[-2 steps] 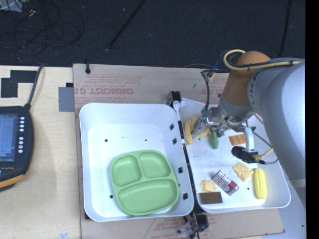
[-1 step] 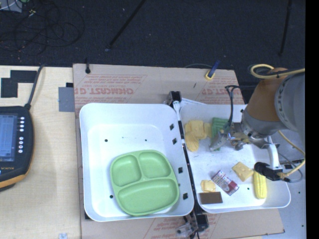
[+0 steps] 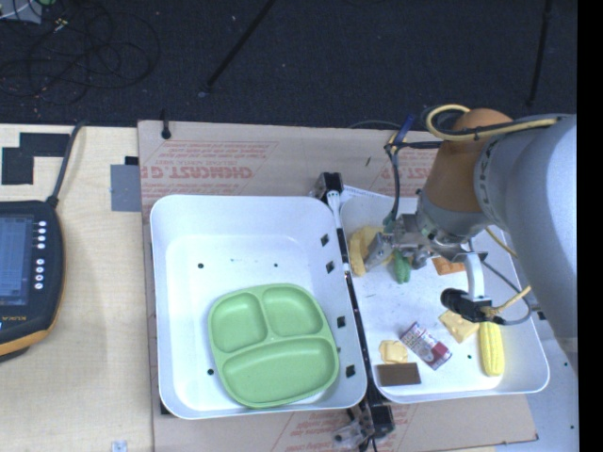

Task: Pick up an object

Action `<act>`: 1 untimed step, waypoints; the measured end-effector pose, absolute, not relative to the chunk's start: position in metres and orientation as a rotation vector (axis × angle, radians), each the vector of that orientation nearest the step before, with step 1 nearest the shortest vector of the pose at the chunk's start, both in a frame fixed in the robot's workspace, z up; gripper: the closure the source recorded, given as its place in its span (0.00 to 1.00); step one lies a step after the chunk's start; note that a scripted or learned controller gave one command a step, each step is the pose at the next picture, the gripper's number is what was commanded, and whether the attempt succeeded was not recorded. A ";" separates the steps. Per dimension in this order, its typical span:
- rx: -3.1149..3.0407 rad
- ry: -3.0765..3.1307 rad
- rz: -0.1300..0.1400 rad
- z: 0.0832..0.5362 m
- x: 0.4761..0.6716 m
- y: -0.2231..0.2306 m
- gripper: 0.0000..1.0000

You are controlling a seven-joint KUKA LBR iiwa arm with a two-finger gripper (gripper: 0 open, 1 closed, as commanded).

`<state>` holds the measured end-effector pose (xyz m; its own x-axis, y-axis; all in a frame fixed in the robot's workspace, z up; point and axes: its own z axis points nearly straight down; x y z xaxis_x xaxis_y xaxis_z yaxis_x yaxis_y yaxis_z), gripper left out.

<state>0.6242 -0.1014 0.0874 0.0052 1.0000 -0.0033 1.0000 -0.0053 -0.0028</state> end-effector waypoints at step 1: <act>2.224 2.222 -0.003 0.097 0.626 -0.099 1.00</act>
